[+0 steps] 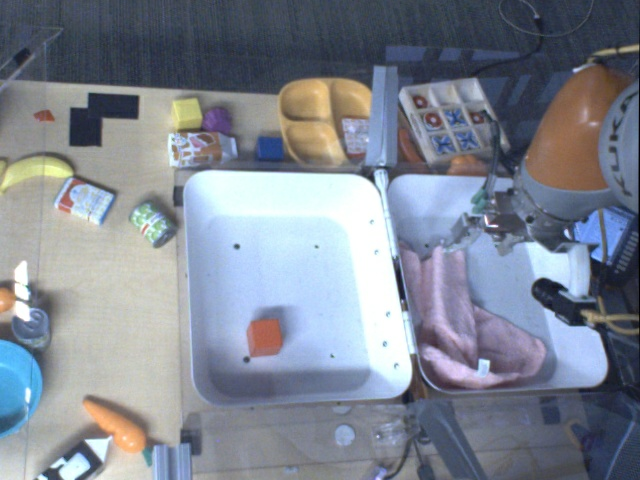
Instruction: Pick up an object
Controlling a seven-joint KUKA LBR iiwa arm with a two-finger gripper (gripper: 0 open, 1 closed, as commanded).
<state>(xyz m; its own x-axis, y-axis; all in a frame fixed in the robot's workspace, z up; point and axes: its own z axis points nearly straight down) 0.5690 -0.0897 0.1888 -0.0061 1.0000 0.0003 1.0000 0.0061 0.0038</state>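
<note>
a: from the camera above, where's the arm?

b: it reaches in from the right, orange band up, and the gripper [480, 223] hangs over the right bin [580, 368], near its upper left part.

a: are the fingers open or closed?

b: i cannot tell; they're small and blurred against the white bin wall. nothing can be made out between them.

a: what lies in that bin?

b: a pink towel [462, 323], bunched along the left side and curling across the bottom. the gripper is just above its top end, whether touching it i can't say.

a: and the left bin [300, 193]?

b: one orange block [265, 337], lying low and left of centre, well apart from the gripper.

a: anything on the tabletop [90, 298]?

b: a banana [35, 171] at the far left, a small can [153, 223], a carrot [115, 424] near the bottom, a blue bowl [15, 388] at the left edge, and a yellow divided dish [325, 118] above the bins.
</note>
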